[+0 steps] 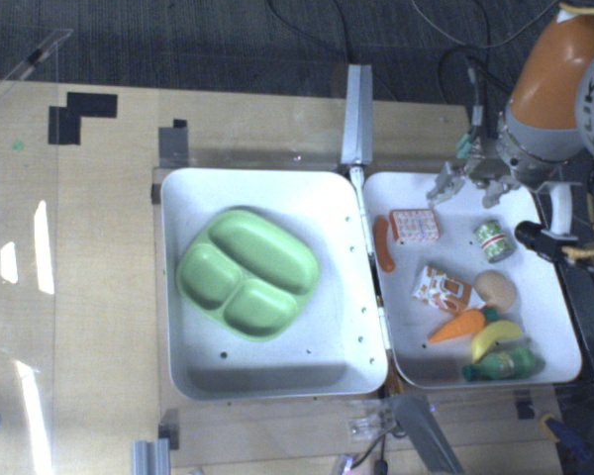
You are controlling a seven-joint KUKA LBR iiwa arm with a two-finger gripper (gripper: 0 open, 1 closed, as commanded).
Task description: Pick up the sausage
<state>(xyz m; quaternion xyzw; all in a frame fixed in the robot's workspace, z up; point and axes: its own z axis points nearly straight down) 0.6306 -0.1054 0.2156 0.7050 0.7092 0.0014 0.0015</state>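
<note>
Sausage [382,244], seemingly a light, smooth, rigid toy lying lengthwise against the right bin's [564,315] left wall, is best pinched across its middle, while the gripper [469,181] hovers well apart, jaws spread and empty.

Arm [564,77] cut off at the right edge; labels on small box [414,227] and can [492,239] illegible

The right bin [564,310] is the landmark. In it, the sausage [382,243] lies against its left wall, the carton [415,227] just beside that, the can [493,240] further right. The gripper [470,179] hangs over its far edge. Left of it sits the left bin [178,364], holding the divided plate [248,273].
</note>
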